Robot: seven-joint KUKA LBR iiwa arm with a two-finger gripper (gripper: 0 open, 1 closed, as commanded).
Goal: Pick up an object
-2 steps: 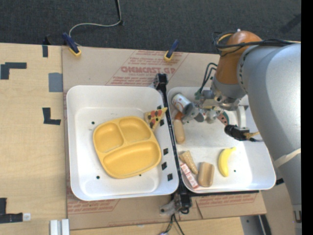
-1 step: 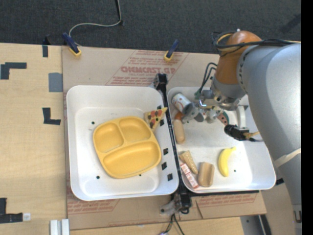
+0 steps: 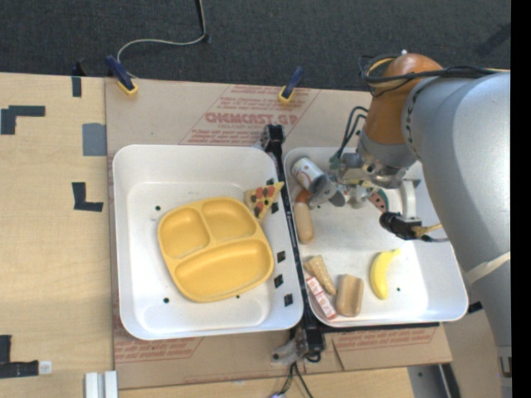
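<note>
Gripper [image 3: 353, 191] low in right bin [image 3: 431, 305] near its back-left corner, crowded by a small can [image 3: 309, 172] and bread roll [image 3: 304, 222]; banana [image 3: 382, 274] lies apart on open floor; jaw opening cannot be told.

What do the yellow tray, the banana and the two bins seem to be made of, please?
Yellow tray: likely moulded plastic, matte, one even colour with rounded compartment walls. Banana: probably a plastic toy, going by its uniform yellow skin and faint sheen, though real fruit cannot be ruled out. Left bin and right bin: apparently thin, smooth white plastic with rolled rims and soft highlights.
</note>
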